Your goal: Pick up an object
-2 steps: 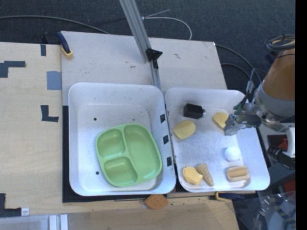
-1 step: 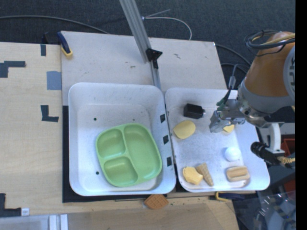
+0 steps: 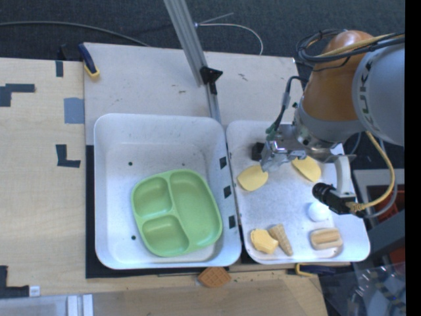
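We see the two-finger gripper (image 3: 266,162) low in the right white bin (image 3: 279,212), just above the flat yellow food-shaped piece (image 3: 252,178); we cannot tell its state. Nearby lie a yellow slice (image 3: 306,169), a white ball (image 3: 318,211), a tan cone (image 3: 281,239), a yellow lump (image 3: 264,241) and a tan bread roll (image 3: 325,238). The green divided plate (image 3: 176,210) fills the left white bin (image 3: 118,143).

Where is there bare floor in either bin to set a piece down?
Left bin: the far strip between its back wall and the green divided plate is bare. Right bin: a bare middle patch lies between the yellow chip, the cone and the white ball. It is crowded along the near edge and under the gripper.
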`<state>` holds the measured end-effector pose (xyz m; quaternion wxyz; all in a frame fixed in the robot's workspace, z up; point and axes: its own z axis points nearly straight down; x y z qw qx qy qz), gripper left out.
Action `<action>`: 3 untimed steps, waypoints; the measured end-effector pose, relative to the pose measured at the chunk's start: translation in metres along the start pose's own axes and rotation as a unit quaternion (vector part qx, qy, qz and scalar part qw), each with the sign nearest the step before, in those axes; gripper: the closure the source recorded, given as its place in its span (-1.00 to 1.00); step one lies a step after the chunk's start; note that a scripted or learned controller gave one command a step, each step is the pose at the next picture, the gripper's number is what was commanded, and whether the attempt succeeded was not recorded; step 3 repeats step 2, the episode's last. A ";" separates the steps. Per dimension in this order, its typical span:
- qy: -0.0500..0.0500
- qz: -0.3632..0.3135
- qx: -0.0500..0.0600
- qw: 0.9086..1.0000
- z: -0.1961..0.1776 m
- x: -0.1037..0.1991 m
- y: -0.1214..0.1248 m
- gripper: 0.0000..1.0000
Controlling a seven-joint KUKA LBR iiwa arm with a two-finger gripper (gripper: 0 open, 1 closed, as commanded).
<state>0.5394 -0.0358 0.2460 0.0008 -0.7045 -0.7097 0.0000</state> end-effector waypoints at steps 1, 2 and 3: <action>0.000 0.000 0.000 1.000 -0.003 0.053 0.015 1.00; 0.000 0.001 0.001 1.000 0.019 0.098 0.028 1.00; 0.000 0.001 0.001 1.000 0.019 0.098 0.028 1.00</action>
